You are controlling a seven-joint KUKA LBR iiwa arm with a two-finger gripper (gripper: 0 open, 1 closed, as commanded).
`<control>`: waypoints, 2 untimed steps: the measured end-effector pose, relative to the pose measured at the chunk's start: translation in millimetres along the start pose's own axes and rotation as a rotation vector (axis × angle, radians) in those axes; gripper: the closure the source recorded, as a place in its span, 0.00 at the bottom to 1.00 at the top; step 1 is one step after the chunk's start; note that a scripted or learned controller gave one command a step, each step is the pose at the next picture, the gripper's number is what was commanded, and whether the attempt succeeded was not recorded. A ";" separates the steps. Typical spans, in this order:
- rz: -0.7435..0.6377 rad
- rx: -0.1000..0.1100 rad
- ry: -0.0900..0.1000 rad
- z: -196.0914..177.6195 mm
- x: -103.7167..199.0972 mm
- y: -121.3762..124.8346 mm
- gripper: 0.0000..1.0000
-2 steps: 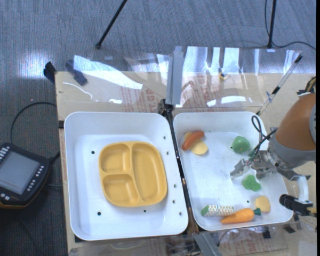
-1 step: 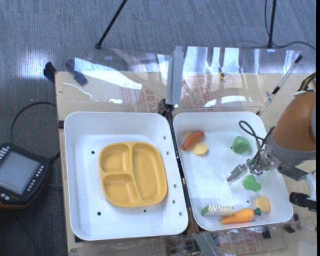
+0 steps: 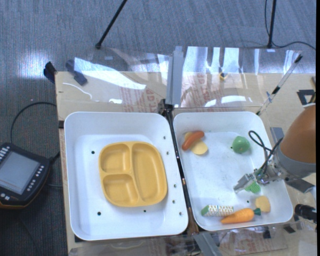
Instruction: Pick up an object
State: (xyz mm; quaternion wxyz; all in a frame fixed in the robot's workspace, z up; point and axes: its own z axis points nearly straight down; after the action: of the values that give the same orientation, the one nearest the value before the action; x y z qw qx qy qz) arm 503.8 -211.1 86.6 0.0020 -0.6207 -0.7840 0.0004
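My gripper (image 3: 248, 183) hangs low over the right side of the right bin (image 3: 213, 122), reaching in from the right. A small green piece (image 3: 253, 187) lies right at its tip; whether it is gripped cannot be made out. Around it in this bin lie a green round toy (image 3: 241, 144), a red-orange sausage-shaped toy (image 3: 193, 139) touching a pale yellow slice (image 3: 200, 149), a corn cob (image 3: 218, 210), a carrot (image 3: 239, 216) and a small yellow piece (image 3: 262, 204).
The left bin (image 3: 80, 143) holds a yellow divided plate (image 3: 132, 173). A black cable (image 3: 257, 141) loops above the gripper. A teach pendant (image 3: 13, 174) lies on the floor at the left. Clear plastic sheeting (image 3: 224, 73) stands behind the bins.
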 end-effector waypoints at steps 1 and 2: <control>-0.098 0.000 0.001 0.2 6.1 -18.7 0.00; -0.104 -0.005 -0.002 -46.3 21.9 -5.0 0.00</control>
State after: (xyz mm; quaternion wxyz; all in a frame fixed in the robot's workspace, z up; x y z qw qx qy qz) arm 494.1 -191.1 133.0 -0.0005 -0.5790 -0.8153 -0.0009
